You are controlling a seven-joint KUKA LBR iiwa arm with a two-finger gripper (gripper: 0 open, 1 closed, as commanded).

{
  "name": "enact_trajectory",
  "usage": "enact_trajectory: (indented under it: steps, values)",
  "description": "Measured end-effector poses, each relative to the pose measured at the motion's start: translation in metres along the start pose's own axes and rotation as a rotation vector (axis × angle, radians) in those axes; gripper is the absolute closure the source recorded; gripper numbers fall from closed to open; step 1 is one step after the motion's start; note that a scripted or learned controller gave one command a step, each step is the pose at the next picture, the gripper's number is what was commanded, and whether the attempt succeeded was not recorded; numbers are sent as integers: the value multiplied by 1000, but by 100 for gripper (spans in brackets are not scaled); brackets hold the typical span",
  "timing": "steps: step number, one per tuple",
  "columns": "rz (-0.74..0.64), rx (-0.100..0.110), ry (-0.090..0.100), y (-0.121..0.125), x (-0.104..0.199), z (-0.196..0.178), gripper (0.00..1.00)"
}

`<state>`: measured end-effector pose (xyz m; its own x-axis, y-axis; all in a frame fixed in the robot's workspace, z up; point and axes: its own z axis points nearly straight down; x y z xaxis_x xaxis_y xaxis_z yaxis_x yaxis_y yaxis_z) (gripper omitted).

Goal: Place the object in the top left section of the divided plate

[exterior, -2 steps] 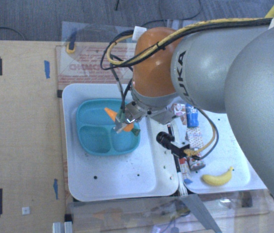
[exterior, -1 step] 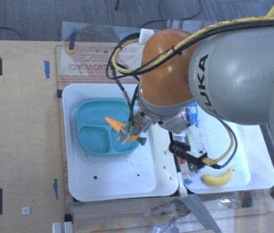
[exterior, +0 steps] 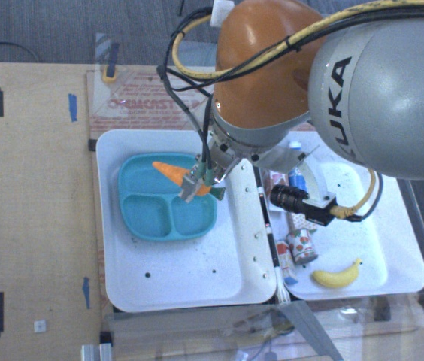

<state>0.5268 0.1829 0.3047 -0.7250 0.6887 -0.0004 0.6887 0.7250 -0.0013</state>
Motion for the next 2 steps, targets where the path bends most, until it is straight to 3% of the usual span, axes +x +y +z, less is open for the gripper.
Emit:
enact_trajectory:
  steps: [1, 2]
  values:
    - [-75, 1, 2, -46, -69, 70, 100]
    - [-415, -2, 0, -81, -76, 37, 100]
